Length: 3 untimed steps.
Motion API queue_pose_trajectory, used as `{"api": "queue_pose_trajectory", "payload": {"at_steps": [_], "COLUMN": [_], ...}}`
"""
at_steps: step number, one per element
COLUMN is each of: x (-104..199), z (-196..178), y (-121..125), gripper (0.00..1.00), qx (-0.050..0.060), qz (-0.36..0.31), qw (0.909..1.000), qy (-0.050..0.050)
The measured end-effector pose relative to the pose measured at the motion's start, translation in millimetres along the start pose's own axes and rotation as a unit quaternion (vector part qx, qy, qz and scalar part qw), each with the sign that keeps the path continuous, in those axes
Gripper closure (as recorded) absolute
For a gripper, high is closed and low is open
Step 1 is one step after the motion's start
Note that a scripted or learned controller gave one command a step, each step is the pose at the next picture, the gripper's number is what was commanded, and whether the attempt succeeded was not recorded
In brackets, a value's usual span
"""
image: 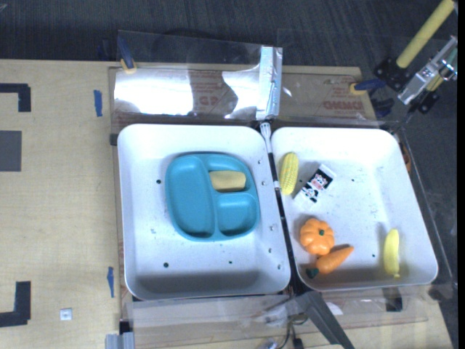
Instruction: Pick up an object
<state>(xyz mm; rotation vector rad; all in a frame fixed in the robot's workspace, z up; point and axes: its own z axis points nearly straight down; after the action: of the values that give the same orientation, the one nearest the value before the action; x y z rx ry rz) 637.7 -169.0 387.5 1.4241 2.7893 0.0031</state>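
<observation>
Two bins point(145, 267); six objects point(317, 236)

Light wooden bench point(51, 217); dark grey carpet floor point(218, 6).

**Two bins side by side on the desk**

The left bin point(138, 195) and the right bin point(363, 140) sit edge to edge on the desk point(51, 217). In the left bin lies a divided tray point(190, 195), roughly at the middle; a sponge point(228, 181) rests in its upper right compartment. In the right bin, a corn cob point(288, 173) lies against the left wall, with a small card point(317, 183) just to its right. Nearer the front, a pumpkin point(317, 235) touches a carrot point(333, 259) lying in front of it and to its right. A banana point(391, 251) lies by the right wall, well apart from the carrot. Behind both bins stands a sheet of clear plastic point(192, 89).
</observation>
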Motion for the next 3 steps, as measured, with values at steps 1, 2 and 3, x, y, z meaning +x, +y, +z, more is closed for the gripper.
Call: {"api": "queue_pose_trajectory", "payload": {"at_steps": [1,2,3], "x": [32.2,65.7,57.9], "z": [-51.1,-50.4,-49.7], "y": [33.9,29.8,35.7], "gripper": [1.00,1.00,1.00], "qx": [-0.001,0.000,-0.001], "qz": [-0.219,-0.364,-0.490], "qw": [0.9756,0.9313,0.8720], "qy": [-0.001,0.003,0.000]}}
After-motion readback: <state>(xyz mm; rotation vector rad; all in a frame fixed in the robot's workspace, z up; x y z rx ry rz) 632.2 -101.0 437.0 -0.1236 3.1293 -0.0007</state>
